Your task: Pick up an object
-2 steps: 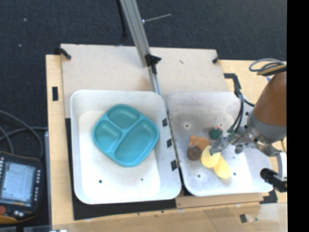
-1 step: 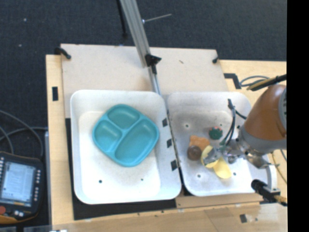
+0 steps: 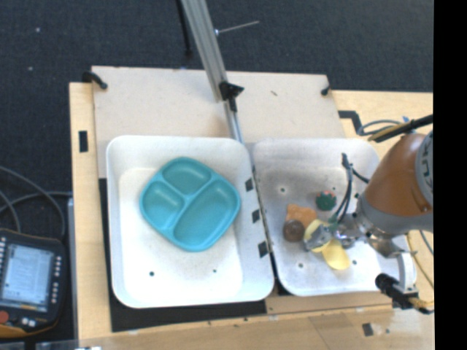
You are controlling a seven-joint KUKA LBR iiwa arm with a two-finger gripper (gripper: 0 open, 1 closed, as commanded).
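Note:
In the right bin [image 3: 292, 166] lies a small cluster of toy foods: an orange piece [image 3: 300, 213], a brown round piece [image 3: 293, 230], a green and red piece [image 3: 325, 200], and a yellow piece [image 3: 334, 255]. My gripper [image 3: 326, 237] reaches in from the right and sits low over the yellow pieces, right of the brown one. Its tips are mixed in with the pale yellow item [image 3: 314, 231], and I cannot make out whether anything is held.
The left bin [image 3: 124, 268] holds a teal divided plate [image 3: 191, 203]. A slanted metal pole [image 3: 208, 46] rises from the back between the bins. A tablet [image 3: 25, 272] and cables lie off the bench at the left.

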